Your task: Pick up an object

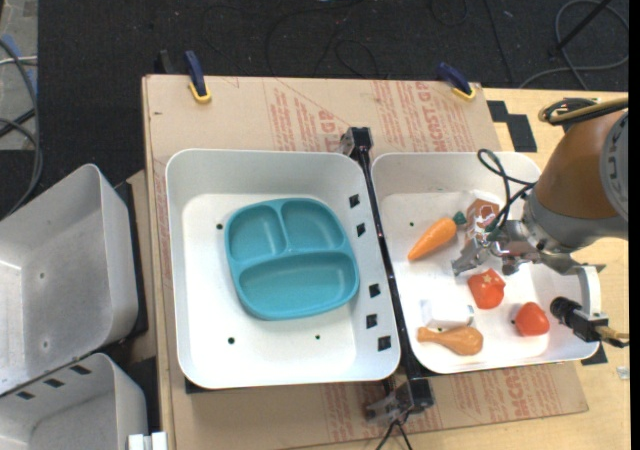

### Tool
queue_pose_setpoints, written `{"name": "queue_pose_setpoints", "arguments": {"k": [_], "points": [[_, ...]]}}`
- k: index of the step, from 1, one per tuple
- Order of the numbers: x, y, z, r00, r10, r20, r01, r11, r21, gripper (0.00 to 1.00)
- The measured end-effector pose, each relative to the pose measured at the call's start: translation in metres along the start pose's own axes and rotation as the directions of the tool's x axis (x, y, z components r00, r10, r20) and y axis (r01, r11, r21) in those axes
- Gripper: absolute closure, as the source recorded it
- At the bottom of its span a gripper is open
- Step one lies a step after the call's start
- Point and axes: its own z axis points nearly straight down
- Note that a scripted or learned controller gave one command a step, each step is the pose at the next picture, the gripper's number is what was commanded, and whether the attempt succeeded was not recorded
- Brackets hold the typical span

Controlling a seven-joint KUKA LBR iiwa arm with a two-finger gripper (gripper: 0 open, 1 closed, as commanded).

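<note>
The right bin (pixel 420 178) holds several toy foods. An orange carrot (pixel 433 238) lies at its left middle. A tan drumstick (pixel 455 338) rests near the front wall. A red piece (pixel 487 290) sits mid-bin and a second red piece (pixel 531 318) lies to its right. A small brown-red item (pixel 485 210) lies toward the back. My gripper (pixel 484 256) hangs low over the bin's middle, just behind the first red piece and right of the carrot. Nothing visibly sits in its grasp.
The left bin (pixel 190 238) holds a teal divided plate (pixel 292 258). A black divider with clips (pixel 375 258) runs between the bins. The arm (pixel 585 188) covers the right bin's far right side. White tubs (pixel 60 268) stand off the bench's left.
</note>
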Motion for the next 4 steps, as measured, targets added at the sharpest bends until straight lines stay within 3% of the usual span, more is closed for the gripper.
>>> {"name": "queue_pose_setpoints", "arguments": {"k": [1,4], "points": [[-0.001,0.002,-0.015,1.000,0.002,0.003,-0.002,1.000,-0.008,1.00],[-0.016,0.008,-0.183,1.000,-0.005,0.005,0.005,1.000,-0.013,1.00]]}}
